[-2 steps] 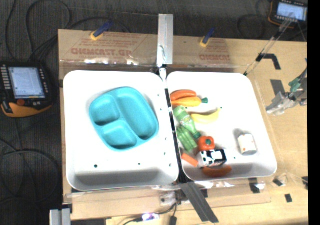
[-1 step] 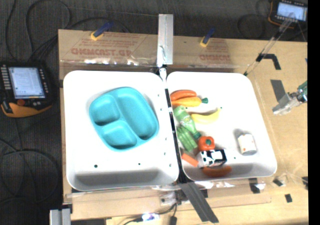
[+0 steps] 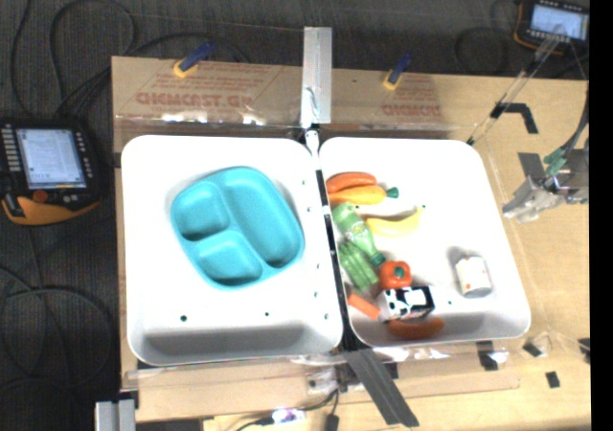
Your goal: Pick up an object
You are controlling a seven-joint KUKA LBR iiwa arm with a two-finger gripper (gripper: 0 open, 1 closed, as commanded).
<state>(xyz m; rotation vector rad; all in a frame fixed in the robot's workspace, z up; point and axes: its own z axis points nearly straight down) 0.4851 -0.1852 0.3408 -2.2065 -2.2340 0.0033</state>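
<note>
Red lettering runs across the cardboard sheet [image 3: 230, 99] at the bench's far edge, under clear plastic, too blurred to read for sure; two handheld pendants, one off the bench's left side [image 3: 45, 164] and one past its far right corner [image 3: 553, 23], show lit screens whose text is too small to make out. Now the bins: the left bin [image 3: 153, 314] carries a turquoise divided tray [image 3: 237, 225], sitting near its middle. The right bin [image 3: 498, 228] has the pickable things crowded along its left wall: an orange carrot [image 3: 350, 180] and a yellow-orange piece [image 3: 364, 195] at the far end, a banana [image 3: 395, 222] just beside them, a green bottle-like item [image 3: 354, 245] down the wall, a red tomato-like piece [image 3: 396, 274], and a black-and-white toy [image 3: 409, 301] by the near edge. A small white cylinder [image 3: 472, 275] lies alone toward the bin's right side. The gripper [image 3: 536, 192] hangs off beyond the right bin's right rim, well apart from all of them, and whether it is released or clenched I cannot tell.
</note>
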